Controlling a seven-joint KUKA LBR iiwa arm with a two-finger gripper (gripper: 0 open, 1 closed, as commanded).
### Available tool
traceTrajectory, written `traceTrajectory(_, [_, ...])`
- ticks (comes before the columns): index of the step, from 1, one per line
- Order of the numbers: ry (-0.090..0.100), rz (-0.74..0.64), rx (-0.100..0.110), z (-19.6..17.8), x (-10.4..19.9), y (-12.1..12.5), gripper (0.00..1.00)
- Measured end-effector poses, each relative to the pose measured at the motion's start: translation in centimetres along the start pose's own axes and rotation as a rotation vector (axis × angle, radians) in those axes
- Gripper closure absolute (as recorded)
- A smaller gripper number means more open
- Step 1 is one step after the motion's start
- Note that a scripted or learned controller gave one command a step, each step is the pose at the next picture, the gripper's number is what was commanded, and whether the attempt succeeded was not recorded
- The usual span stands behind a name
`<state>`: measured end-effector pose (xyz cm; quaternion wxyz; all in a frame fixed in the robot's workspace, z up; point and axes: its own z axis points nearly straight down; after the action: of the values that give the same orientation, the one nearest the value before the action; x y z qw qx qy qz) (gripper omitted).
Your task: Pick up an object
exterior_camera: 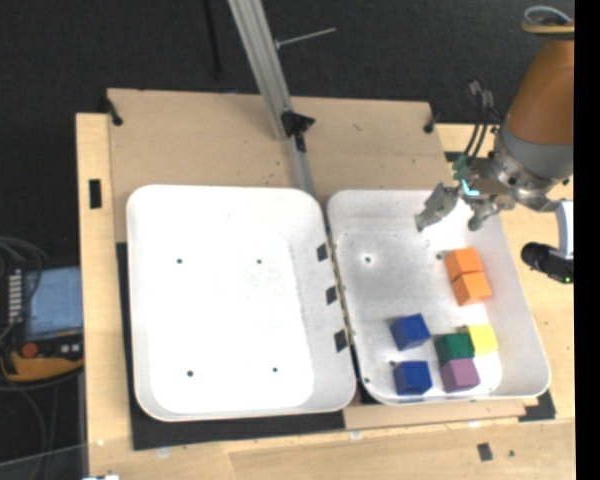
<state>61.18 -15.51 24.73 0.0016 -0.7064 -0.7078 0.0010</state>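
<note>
- The gripper (pixel 458 211) hangs over the far part of the right bin (pixel 380 238), its two grey fingers (pixel 435 208) spread wide apart with nothing between them.
- Behind it, the grey wrist and the orange band of the arm (pixel 542 98) reach in from the right edge, with thin cables running down to the wrist.
- Just in front of the gripper, apart from it, two orange blocks (pixel 468 274) lie touching one another near the right wall of the same bin.
- Nearer the camera a blue block (pixel 409 330) sits alone in the middle of the bin, and a second blue block (pixel 412 377) lies close to the front rim.
- To their right a cluster sits packed together: a green block (pixel 454 347), a yellow block (pixel 482 339) beside it, and a purple block (pixel 462 373) in front of both.
- The left bin (pixel 230 298) lies alongside, its white floor marked by four small dark dots; black clips sit along the seam where the two bins meet.
- Both bins rest on a wooden bench (pixel 180 138), from which a slanted metal rail (pixel 265 58) rises at the back.
- A blue-and-black control box (pixel 50 308) with cables lies on the dark floor at left; no lettering on it or elsewhere can be read.
</note>
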Motion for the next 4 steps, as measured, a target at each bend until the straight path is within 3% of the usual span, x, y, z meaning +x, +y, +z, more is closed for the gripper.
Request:
traceTrajectory(1, [-0.001,-0.001,-0.005,-0.3,0.0,0.1,0.0])
traceTrajectory(2, [-0.002,0.002,0.001,6.0,0.2,0.1,0.0])
traceTrajectory(4, [-0.004,0.006,-0.005,15.2,0.1,-0.2,0.0])
